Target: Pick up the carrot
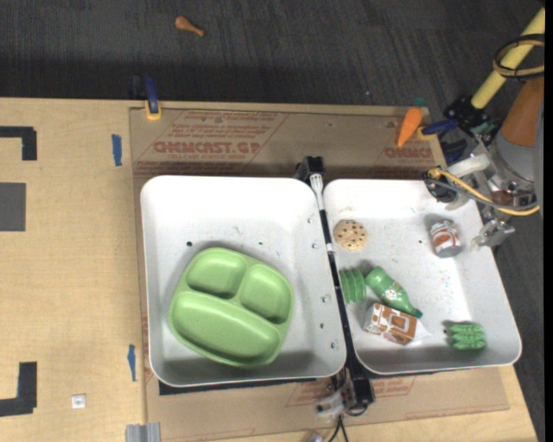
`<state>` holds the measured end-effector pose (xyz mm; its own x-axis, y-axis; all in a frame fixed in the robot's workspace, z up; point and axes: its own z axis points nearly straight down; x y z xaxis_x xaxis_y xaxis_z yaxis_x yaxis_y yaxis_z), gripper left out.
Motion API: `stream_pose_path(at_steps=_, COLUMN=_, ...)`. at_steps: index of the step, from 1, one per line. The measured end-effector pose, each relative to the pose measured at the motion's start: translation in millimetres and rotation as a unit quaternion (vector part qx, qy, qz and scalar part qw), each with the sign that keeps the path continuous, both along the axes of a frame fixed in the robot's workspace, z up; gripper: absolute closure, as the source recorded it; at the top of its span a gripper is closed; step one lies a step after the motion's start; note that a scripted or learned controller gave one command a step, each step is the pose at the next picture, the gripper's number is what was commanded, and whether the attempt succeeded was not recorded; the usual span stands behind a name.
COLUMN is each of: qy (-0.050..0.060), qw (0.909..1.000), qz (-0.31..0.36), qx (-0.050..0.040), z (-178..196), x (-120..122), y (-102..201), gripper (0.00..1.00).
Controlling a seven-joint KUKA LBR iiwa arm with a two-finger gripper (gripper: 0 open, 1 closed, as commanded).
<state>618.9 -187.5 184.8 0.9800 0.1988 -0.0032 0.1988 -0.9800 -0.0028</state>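
Observation:
The carrot [409, 126] is small and orange with a green top. It lies on the brown board just behind the right bin's far edge, outside both bins. My gripper [494, 230] hangs at the right bin's [484, 285] right rim, below and to the right of the carrot and well apart from it. A small grey and red can [443, 237] sits just left of the gripper. Cables and the wrist hide much of the gripper.
In the right bin lie a cookie [350, 233], a green bottle [390, 292], a brown snack packet [391, 321] and green beans [465, 336]. A green divided plate [232, 304] is in the left bin [173, 216]. A small orange piece [188, 26] lies on the dark floor.

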Motion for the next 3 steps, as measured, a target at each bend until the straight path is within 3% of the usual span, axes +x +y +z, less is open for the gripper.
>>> stream_pose_path(at_steps=1, qy=-0.001, qw=0.9998, qz=0.021, qx=-0.0005, z=-74, x=36, y=-24, gripper=0.0)
stream_pose_path(at_steps=2, qy=-0.001, qw=0.9997, qz=0.023, qx=-0.0006, z=-63, x=37, y=-24, gripper=1.0)
stream_pose_path(at_steps=3, qy=-0.001, qw=0.9997, qz=0.025, qx=-0.0009, z=-53, x=37, y=-23, gripper=1.0)
